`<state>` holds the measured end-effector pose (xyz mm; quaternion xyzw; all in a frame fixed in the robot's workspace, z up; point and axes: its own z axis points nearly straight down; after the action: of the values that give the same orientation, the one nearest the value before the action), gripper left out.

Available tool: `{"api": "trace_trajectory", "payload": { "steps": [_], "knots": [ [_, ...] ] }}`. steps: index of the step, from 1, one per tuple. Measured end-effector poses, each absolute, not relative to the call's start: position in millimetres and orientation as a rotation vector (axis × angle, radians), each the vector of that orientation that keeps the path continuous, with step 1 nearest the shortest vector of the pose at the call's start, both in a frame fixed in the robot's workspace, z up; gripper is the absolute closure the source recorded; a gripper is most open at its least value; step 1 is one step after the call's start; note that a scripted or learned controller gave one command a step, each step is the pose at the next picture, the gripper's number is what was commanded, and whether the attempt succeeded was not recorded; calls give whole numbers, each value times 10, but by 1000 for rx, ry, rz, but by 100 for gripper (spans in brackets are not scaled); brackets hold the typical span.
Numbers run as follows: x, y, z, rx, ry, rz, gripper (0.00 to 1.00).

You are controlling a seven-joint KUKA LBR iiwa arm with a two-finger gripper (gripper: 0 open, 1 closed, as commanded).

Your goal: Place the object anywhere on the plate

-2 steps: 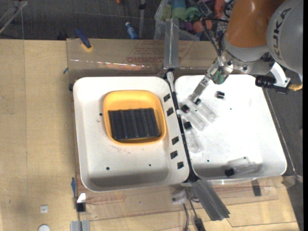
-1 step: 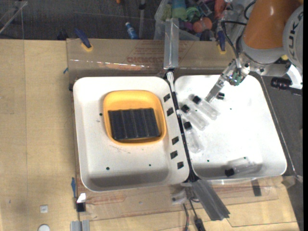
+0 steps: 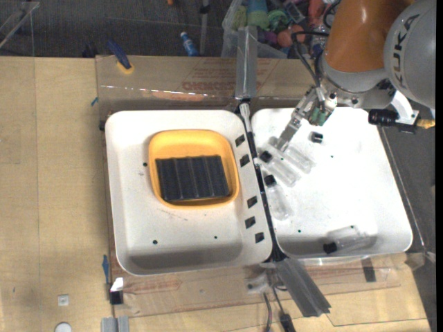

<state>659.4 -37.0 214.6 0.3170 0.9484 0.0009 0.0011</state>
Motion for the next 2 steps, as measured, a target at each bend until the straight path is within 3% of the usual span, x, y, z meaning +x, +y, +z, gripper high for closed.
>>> {"api": "trace_trajectory", "payload": {
  "steps": [1, 2],
  "knots": [
    [6573, -567, 2021, 550, 3091, 3, 0],
    [6591, -569, 2140, 554, 3082, 10, 100]
  ]
}}
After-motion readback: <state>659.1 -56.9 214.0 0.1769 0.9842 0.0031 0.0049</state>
